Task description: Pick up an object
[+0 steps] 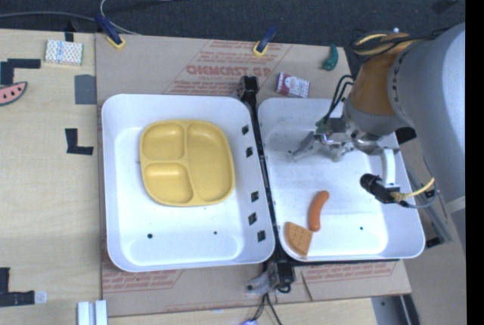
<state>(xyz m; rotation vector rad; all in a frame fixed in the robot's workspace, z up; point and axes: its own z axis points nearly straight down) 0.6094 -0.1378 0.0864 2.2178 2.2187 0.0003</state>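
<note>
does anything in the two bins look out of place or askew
Mostly tidy. The waffle piece in the right bin sits at the front-left corner, seemingly riding up on the rim rather than lying flat. The sausage lies loose nearby. The yellow divided plate sits slightly rotated in the left bin.

A cardboard sheet (219, 66) lay under two white bins (121, 180) — a small red packet (292, 85) on it behind them, a yellow clip (265, 44) at its far edge, a patterned sponge (63, 52) off its left side.
</note>
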